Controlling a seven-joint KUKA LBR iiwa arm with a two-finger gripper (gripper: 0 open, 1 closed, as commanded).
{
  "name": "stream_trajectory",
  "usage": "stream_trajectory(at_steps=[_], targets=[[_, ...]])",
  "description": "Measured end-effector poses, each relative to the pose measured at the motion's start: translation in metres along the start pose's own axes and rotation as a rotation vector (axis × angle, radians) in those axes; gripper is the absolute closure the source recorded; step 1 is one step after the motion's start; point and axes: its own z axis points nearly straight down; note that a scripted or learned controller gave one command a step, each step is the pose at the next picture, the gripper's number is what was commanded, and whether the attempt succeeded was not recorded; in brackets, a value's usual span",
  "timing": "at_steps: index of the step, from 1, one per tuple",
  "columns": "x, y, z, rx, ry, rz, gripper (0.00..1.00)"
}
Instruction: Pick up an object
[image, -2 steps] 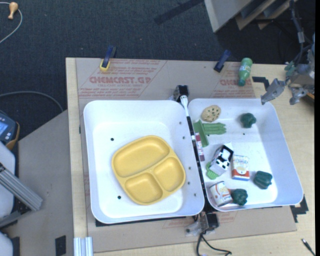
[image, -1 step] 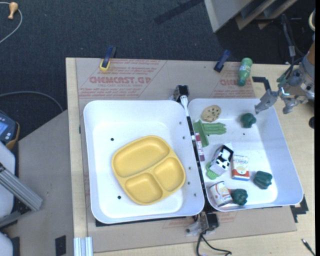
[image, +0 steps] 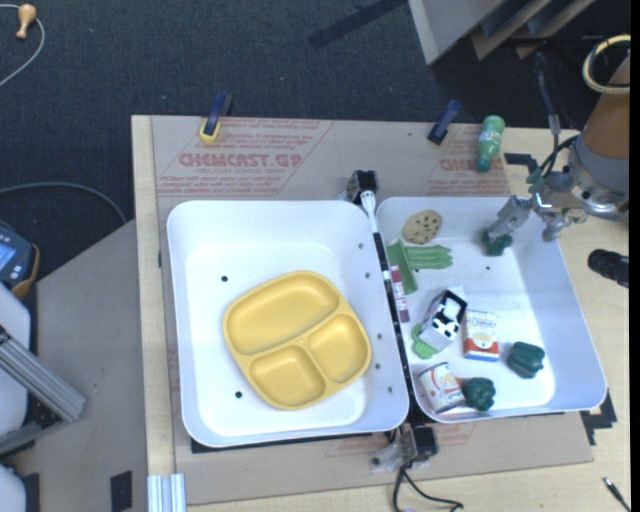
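Claw (image: 512, 222) hung over the right bin's (image: 560, 300) far right corner, its fingers spread, one tip touching a small dark green object (image: 496, 240); nothing sat between them. That object was too small to tell its long axis. A yellow divided tray (image: 297, 338) lay in the left bin (image: 200, 250).
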Motion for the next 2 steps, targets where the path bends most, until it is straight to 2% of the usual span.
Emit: stream_trajectory(at_steps=[1, 2], targets=[[-0.008, -0.004, 0.059, 0.001, 0.000, 0.002, 0.00], [-0.007, -0.004, 0.099, -0.001, 0.000, 0.001, 0.00]])
